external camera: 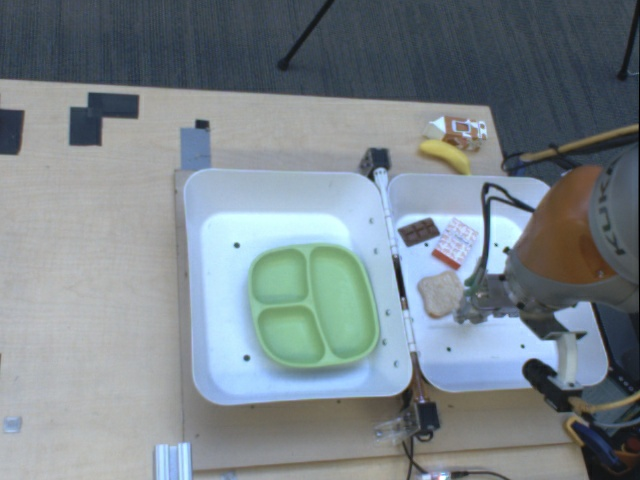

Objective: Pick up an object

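Observation:
In the right bin (500, 368) lie a tan slice of bread (438, 294), a red and white packet (456, 241) and a small dark brown bar (418, 231). My gripper (470, 310) is down inside this bin, just to the right of the bread slice and close against its edge. The arm's orange band (565, 233) and grey wrist cover the bin's right half.
The left bin (215, 268) holds a green divided plate (313, 306). Beyond the bins, on the bench, lie a yellow banana (445, 154) and a small carton (460, 128). A black clip (376, 158) sits at the top of the wall between the bins.

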Controlling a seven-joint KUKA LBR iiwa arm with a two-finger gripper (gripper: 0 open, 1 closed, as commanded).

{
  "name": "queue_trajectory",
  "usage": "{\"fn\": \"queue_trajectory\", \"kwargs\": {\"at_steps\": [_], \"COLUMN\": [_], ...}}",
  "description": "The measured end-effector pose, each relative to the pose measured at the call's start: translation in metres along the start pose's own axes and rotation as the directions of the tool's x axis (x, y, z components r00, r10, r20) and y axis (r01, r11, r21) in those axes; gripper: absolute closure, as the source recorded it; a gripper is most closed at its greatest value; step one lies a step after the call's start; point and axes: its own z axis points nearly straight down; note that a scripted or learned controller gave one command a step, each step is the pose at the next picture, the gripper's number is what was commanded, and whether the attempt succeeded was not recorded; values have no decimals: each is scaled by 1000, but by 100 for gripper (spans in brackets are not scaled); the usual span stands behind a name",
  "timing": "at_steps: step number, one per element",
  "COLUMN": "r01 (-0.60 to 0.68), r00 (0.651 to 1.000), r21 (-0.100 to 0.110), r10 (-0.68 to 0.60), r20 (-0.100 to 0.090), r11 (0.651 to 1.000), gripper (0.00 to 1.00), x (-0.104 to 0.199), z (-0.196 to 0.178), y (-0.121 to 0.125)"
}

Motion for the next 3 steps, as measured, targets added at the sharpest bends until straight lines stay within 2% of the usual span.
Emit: {"fn": "queue_trajectory", "kwargs": {"at_steps": [1, 2, 3], "r01": [0, 3, 2], "r00": [1000, 1000, 1000], "r21": [0, -3, -3], "r10": [0, -3, -2], "r20": [0, -1, 0], "r11": [1000, 1000, 1000], "gripper": [0, 100, 0], "x": [0, 1, 1], "z": [0, -10, -10], "y": [0, 1, 1]}}
